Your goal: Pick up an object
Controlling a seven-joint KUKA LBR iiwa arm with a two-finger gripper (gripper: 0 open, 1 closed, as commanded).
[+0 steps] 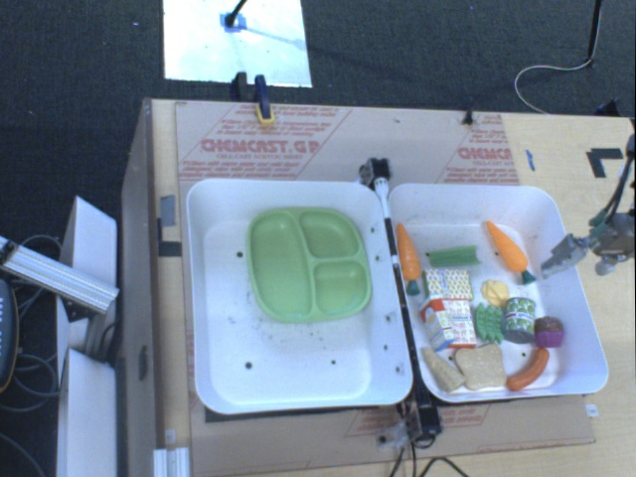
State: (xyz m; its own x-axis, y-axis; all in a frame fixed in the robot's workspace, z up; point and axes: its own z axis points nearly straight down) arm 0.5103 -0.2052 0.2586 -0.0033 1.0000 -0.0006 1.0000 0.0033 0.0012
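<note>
**Desk:** Where are you in this frame?

**Gripper:** At the far right. My gripper (556, 256) hangs over the right rim of the right bin (576, 217), fingers pointing left toward the toys. Nothing sits between them. Whether they stand open or closed, I cannot tell; they blur into one grey shape.

**Desk:** And the things to be picked?

**Gripper:** All in the right bin, none lifted. A carrot (507, 246) lies closest to me, tilted, its green tip just beside my fingers. A second carrot (407, 253) lies along the left wall. Between them, toward the far side, a green stick (453, 255). In the middle, a small printed carton (449, 309), with a yellow piece (494, 292) and a leafy green piece (487, 323) to its right. Further right, a green-labelled can (519, 317) touches a purple ball (549, 332). Along the near edge: two bread-like slices (467, 368) and a sausage (528, 370).

**Desk:** The left bin?

**Gripper:** The left bin (219, 366) holds a green divided plate (308, 264), three compartments, lying flat, well apart from me.

**Desk:** Setting?

**Gripper:** Both bins sit side by side on a bench sheet (298, 142) printed in red letters. A clamp (262, 99) grips its far edge.
</note>
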